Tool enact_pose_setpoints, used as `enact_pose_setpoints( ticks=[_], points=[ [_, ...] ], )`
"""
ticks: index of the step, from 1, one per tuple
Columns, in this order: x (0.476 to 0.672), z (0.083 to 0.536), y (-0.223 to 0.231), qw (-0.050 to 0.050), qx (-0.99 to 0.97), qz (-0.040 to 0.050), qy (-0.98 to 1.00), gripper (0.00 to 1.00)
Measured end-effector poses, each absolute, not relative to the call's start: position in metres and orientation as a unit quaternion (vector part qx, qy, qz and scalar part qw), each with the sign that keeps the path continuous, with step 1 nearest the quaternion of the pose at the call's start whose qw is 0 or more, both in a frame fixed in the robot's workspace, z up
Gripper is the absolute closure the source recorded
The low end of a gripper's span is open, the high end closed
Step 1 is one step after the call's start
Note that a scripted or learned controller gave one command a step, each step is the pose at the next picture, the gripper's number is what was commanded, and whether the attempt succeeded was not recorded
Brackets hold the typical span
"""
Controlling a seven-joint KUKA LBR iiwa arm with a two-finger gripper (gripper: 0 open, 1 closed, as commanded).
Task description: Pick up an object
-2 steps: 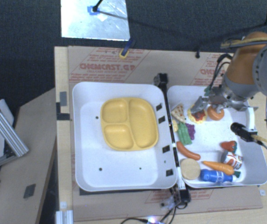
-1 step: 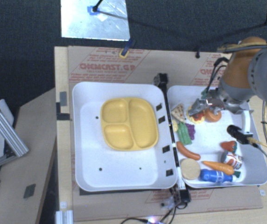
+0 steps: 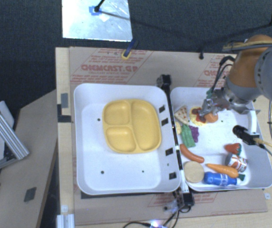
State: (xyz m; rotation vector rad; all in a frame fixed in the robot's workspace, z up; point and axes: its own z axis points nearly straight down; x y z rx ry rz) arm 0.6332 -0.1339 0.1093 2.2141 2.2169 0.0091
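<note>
My gripper hangs low in the back left part of the right bin. It is directly over a small cluster of red, yellow and orange toy food. I cannot tell whether it touches the cluster. Just left of it lies a pale wedge with dark spots. Further forward are a green vegetable with purple grapes beside it, a red sausage, a round tan biscuit, a carrot, a blue bottle and a red and white can.
The left bin holds a yellow divided plate. Black clips line the ridge between the two bins. A shiny sheet lies on the dark floor behind the bench.
</note>
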Motion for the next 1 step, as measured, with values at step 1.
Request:
enact_pose_setpoints(
  ticks=[1],
  points=[
    [0.6347,0.1533,-0.1346,0.003,0.706,0.002,0.708,1.0]
  ],
)
